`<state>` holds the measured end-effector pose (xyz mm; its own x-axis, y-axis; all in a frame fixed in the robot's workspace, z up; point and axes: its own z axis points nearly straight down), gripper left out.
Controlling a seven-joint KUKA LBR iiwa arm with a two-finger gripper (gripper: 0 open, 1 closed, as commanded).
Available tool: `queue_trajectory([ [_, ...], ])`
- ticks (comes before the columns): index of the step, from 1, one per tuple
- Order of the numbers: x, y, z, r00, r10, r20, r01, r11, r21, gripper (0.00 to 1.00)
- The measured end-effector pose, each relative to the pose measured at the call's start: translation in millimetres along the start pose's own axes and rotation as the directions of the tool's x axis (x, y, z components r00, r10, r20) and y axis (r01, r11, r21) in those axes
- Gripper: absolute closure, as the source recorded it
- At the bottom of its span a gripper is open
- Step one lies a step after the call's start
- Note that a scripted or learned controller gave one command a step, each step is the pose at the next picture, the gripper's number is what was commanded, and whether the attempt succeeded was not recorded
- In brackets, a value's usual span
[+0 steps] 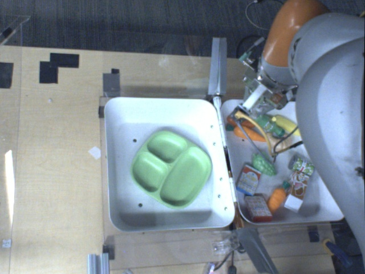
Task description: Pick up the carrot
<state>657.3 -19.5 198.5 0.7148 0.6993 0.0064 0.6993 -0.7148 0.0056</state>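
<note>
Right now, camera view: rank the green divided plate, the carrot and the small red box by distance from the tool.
From the tool:
1. carrot, just below it, right bin's top left.
2. small red box, right bin's lower edge.
3. green divided plate, left bin's middle.

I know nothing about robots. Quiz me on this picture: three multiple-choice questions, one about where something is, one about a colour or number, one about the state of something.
1. Where does the green three-compartment plastic plate lie?
A. In the left white bin
B. In the right white bin
C. On the bare wooden bench

2. How many compartments does the plate have?
A. Two
B. Three
C. Five

3. What is the state of the small orange carrot near the right bin's front?
A. Lifted in the air
B. Lying in the bin among other items
C. Resting on the plate

Answers: 1 A, the plate sits inside the left bin's walls. 2 B, three hollows show. 3 B, it lies on the bin floor beside a small red carton, apart from the gripper at the bin's back.
</note>
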Motion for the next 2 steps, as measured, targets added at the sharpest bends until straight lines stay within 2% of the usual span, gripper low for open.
queue_trajectory([
  [1,-0.1,-0.1,0.3,1.000,0.000,0.000,0.000,1.000,0.000,0.00],
  [2,-14.0,-38.5,-27.6,0.995,0.095,0.004,-0.095,0.995,0.004,0.00],
])
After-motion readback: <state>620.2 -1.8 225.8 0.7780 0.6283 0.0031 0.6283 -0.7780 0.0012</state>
